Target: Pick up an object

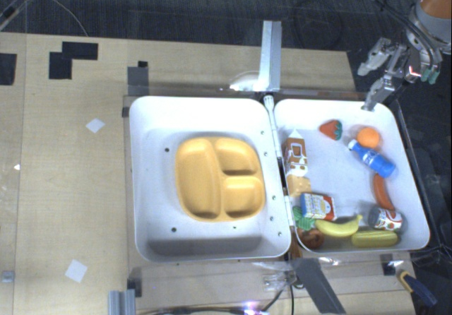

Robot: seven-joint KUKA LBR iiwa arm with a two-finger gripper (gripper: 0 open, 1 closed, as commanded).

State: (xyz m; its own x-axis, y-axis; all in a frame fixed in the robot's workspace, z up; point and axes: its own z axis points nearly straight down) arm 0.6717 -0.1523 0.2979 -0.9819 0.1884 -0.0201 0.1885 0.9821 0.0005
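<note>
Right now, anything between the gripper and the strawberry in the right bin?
Nothing visible. The gripper hangs above the right bin's far right corner, fingers spread, holding nothing. The strawberry lies on bare bin floor toward the left of it. Its nearest neighbours, the orange and blue bottle, lie beside it, apart.

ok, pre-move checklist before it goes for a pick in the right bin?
1. Gripper empty: ok, nothing between its fingers.
2. Fingers apart enough to take an object: ok, they look spread.
3. Gripper above the right bin: not ok, it hangs over the bin's far right corner, at the rim.
4. Isolated target available: ok, the strawberry lies apart from its neighbours; the orange touches the blue bottle.
5. Near-end clutter: not ok, the banana and cartons are packed together, hard to grip singly.
6. Left bin: ok, the yellow tray sits flat, out of the path.
</note>
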